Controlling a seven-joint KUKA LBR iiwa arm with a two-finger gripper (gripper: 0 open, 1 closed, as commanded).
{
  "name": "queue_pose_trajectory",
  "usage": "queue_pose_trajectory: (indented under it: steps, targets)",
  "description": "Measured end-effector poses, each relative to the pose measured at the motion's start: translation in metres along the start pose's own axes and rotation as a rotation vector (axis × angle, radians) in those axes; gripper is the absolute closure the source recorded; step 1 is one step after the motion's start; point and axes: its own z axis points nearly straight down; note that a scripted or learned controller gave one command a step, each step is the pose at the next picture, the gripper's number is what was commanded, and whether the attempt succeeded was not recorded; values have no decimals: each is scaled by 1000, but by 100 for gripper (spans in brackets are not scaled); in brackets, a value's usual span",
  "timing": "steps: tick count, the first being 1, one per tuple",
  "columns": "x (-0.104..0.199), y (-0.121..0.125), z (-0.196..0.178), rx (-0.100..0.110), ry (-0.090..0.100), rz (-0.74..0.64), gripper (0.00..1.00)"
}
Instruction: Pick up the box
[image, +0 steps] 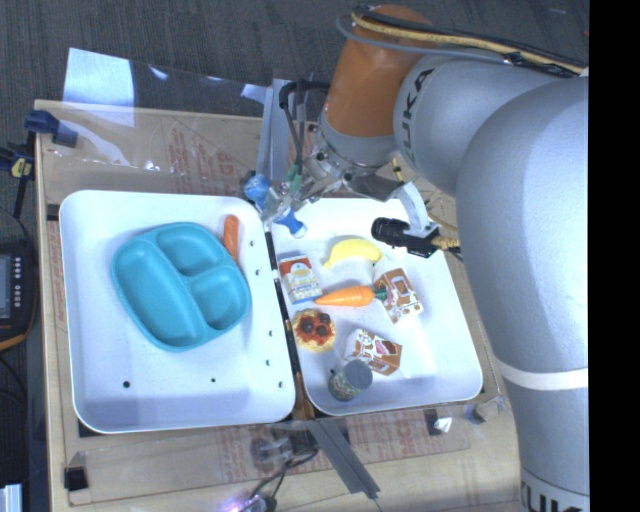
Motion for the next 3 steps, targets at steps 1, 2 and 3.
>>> queue_pose_trajectory:
  steps: [1,2,3]
  targets:
    - [30,16,-18,-3,-3,-74,100]
    - [37,18,6,1,0,-137,100]
    - [34,18,-16,-3,-2,-155,100]
